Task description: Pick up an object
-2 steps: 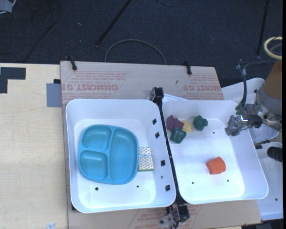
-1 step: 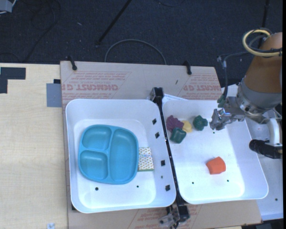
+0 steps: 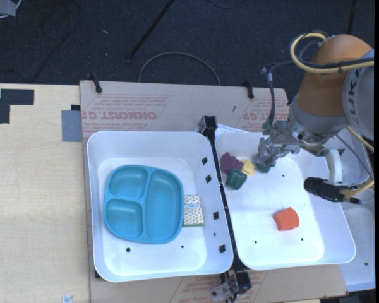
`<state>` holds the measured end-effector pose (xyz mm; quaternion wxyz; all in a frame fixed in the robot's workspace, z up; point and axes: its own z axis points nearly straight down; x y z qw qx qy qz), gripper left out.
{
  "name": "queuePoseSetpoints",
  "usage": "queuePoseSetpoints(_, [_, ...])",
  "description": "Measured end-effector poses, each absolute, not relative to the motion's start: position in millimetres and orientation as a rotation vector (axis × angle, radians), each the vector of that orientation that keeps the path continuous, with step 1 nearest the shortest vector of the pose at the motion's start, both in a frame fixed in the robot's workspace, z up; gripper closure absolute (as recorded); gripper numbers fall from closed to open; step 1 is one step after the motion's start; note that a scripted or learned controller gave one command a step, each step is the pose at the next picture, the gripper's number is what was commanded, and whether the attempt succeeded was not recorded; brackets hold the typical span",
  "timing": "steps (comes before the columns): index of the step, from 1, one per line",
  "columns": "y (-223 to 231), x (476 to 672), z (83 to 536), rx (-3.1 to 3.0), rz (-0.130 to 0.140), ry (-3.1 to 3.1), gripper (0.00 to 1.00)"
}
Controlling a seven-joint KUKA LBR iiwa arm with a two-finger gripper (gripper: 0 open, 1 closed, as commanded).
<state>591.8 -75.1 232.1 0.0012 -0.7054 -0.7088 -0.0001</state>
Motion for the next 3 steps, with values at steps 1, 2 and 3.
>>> queuePoseSetpoints(1, [-20.4, 607.8, 235.2, -2.214, -0.001, -2.225, 1.00])
queuePoseSetpoints(2, [32.3, 604.7, 239.3, -2.213, 0.001, -2.225, 1.00])
queuePoseSetpoints(3, [89.6, 615.1, 225.5, -2.215, 0.002, -2.224, 1.00])
